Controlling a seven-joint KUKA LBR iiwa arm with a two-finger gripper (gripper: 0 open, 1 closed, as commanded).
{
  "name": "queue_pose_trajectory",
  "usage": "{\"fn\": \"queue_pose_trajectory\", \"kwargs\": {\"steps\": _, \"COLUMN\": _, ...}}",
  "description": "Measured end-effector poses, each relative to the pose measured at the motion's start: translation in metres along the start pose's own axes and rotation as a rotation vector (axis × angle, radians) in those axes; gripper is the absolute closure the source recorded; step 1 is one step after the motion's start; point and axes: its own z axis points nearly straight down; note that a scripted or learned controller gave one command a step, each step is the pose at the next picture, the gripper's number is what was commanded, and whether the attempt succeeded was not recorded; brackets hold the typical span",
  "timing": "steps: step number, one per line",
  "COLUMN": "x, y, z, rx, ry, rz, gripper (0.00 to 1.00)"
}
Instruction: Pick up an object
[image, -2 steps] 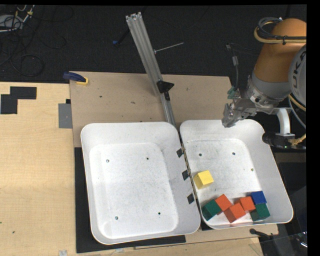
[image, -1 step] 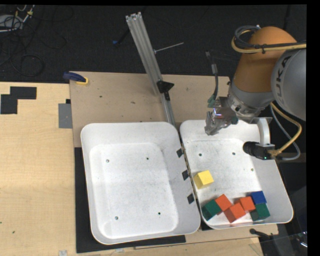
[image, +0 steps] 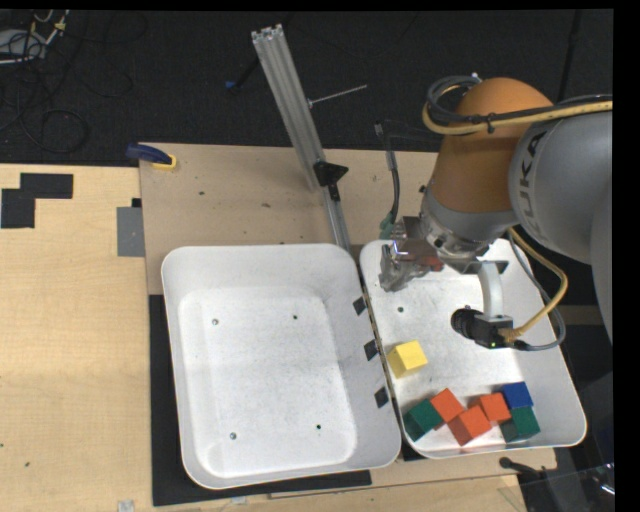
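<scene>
Camera view from above, at a slant. The right bin (image: 560, 395) holds seven small cubes. A yellow cube (image: 407, 357) lies alone close to the bin's left wall, about midway along it. The others cluster along the near edge: a green cube (image: 423, 418) at the left, an orange cube (image: 447, 404) touching it, a larger orange cube (image: 469, 425) at the front, another orange cube (image: 494, 407) just beside that, a blue cube (image: 516, 395) behind, and a dark green cube (image: 520, 426) at the right end. The cubes in the cluster stand touching or nearly so; the yellow cube stands apart with bare floor on its right.

The gripper (image: 396, 266) hangs over the far left part of the right bin, well apart from the cluster and behind the yellow cube, with nothing seen between its fingers. Whether the fingers are spread or pressed together cannot be told, as they appear small and metallic against the white floor.

The left bin (image: 262, 362) lies just beside the right bin, their rims meeting along a line marked by black clips (image: 368, 349). The middle of the right bin's floor is bare.

The arm (image: 520, 170), grey with an orange band, covers the far right corner of the right bin. A black fitting with a cable (image: 484, 326) hangs over the bin's middle. A slanted aluminium rail (image: 296, 110) crosses the bench (image: 70, 330) behind the bins.
</scene>
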Motion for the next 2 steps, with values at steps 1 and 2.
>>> {"fn": "queue_pose_trajectory", "kwargs": {"steps": 1, "x": 0.045, "y": -0.025, "z": -0.004, "rx": 0.000, "ry": -0.001, "rz": 0.000, "gripper": 1.00}}
{"fn": "queue_pose_trajectory", "kwargs": {"steps": 2, "x": 0.095, "y": -0.034, "z": -0.009, "rx": -0.003, "ry": -0.001, "rz": -0.001, "gripper": 1.00}}
